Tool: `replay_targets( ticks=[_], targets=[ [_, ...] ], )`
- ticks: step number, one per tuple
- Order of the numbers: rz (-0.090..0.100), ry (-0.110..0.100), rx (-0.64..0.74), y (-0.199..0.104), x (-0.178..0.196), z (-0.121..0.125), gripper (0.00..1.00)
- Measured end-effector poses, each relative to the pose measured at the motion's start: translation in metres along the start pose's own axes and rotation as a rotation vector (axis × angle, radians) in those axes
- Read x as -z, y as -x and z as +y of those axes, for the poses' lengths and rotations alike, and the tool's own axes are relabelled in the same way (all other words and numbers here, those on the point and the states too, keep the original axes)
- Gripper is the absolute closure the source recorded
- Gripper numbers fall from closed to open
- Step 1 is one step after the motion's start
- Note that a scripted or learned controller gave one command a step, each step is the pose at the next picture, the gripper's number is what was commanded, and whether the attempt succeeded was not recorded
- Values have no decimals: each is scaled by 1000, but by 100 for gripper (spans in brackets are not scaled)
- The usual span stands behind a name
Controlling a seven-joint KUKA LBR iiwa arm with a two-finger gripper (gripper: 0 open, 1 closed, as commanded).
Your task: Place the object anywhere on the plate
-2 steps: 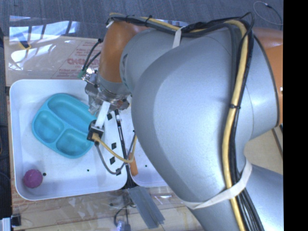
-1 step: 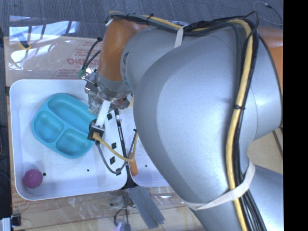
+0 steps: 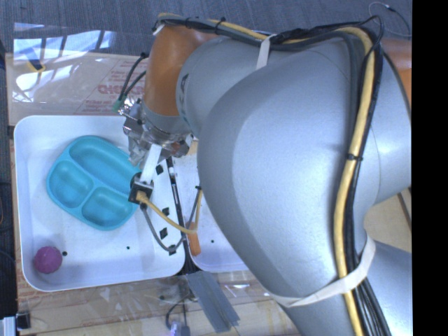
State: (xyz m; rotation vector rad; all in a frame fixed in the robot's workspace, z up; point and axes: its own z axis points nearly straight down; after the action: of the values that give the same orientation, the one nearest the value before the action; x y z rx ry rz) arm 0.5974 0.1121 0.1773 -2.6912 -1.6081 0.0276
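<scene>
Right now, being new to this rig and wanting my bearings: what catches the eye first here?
The huge grey arm dominates, reaching in from the right, with its orange band at top centre. Left of it a blue divided plate lies in the left bin. A small purple ball sits apart in that bin's near-left corner.

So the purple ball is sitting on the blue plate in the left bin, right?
Not quite. In the camera view the purple ball sits apart from the blue plate, on the floor of the left bin near a corner.
</scene>
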Motion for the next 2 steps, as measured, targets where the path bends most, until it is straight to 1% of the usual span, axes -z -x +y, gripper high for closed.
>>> replay_targets(
  ticks=[2],
  targets=[
    [-8,-8,20,-2,14,-2,100]
  ],
)
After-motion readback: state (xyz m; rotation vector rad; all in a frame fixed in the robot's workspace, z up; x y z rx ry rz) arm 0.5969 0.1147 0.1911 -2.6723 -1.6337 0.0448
